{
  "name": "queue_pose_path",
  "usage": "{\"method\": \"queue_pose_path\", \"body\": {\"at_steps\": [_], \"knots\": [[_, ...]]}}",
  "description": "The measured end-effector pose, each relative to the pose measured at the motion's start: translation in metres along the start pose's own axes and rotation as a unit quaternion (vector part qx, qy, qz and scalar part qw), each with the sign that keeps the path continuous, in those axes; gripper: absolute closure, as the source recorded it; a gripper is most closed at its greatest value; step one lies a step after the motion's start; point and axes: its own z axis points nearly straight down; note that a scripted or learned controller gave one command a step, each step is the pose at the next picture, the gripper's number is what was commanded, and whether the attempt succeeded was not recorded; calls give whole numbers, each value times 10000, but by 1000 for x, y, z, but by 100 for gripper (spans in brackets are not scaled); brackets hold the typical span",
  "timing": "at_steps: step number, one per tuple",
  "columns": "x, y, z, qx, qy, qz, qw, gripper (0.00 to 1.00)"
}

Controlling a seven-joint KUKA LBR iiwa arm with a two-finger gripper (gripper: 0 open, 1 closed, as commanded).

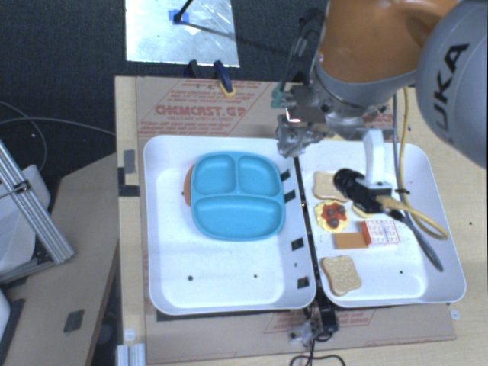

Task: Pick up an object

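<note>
My gripper point(293, 139) hangs over the far end of the divider between the two white bins, and it is too dark to see anything in it. The left bin point(168, 280) holds a blue divided plate point(236, 195) with a brown thing point(187, 185) peeking out from under its left edge. The right bin point(427, 280) holds a toast slice point(327, 185), a small round pizza piece point(333, 216), an orange-brown block point(348, 241), a red and white box point(380, 232) and a second toast slice point(341, 274). All of these lie in front of the gripper.
Both bins rest on a cardboard sheet point(198, 109). A shiny metal plate point(183, 21) and blue clamps point(223, 76) lie behind them. An aluminium frame point(30, 219) stands at the left. The arm's bulky wrist point(381, 36) overhangs the right bin's far side.
</note>
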Motion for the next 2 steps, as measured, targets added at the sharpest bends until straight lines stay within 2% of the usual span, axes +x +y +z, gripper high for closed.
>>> {"method": "queue_pose_path", "body": {"at_steps": [1,2], "knots": [[0,1,-11,-12,3,-28,10000,100],[-11,-50,-28,39,-9,64,10000,100]]}}
